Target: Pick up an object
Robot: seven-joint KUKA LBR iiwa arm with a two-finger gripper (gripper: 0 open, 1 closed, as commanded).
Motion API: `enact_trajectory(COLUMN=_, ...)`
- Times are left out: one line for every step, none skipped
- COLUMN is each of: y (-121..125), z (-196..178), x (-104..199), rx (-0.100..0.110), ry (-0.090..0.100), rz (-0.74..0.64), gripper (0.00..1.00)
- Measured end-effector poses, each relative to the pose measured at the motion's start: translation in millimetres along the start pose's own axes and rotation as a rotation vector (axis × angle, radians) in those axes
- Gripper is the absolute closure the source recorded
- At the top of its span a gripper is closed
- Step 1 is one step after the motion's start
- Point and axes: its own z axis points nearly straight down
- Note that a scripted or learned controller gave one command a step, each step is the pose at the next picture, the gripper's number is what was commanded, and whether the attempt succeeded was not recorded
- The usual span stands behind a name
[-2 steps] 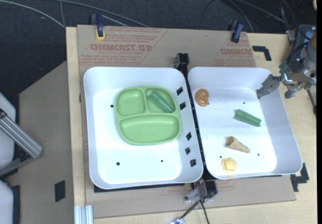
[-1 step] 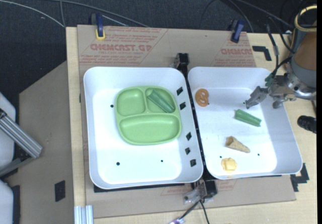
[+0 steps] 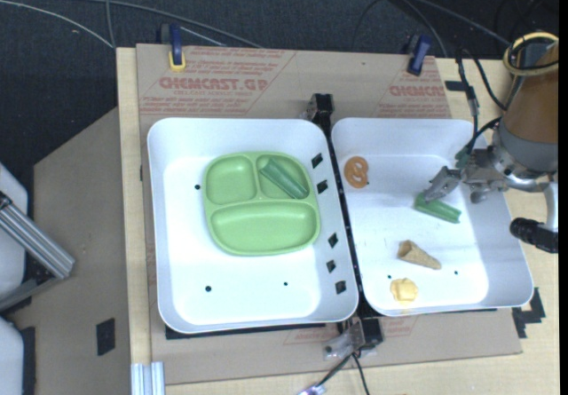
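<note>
In the right bin (image 3: 497, 287) lie a flat green block (image 3: 441, 209), a brown pretzel-shaped piece (image 3: 356, 171), a tan wedge (image 3: 417, 253) and a small yellow piece (image 3: 404, 289). My gripper (image 3: 448, 189) reaches in from the right and hangs low over the bin, its tip right at the upper left end of the green block. Whether it touches or grips the block cannot be made out. The other three pieces lie apart from the gripper.
The left bin (image 3: 177, 278) holds a green divided plate (image 3: 262, 204) with a darker green piece (image 3: 284, 176) in its upper right compartment. A black divider (image 3: 335, 207) runs between the bins. Clamps and cables sit along the bench's far edge.
</note>
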Motion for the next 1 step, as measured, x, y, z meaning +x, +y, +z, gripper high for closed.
enact_trajectory(y=-0.4, z=52.9, x=0.9, rx=0.0, ry=0.0, rz=-0.001, gripper=0.0)
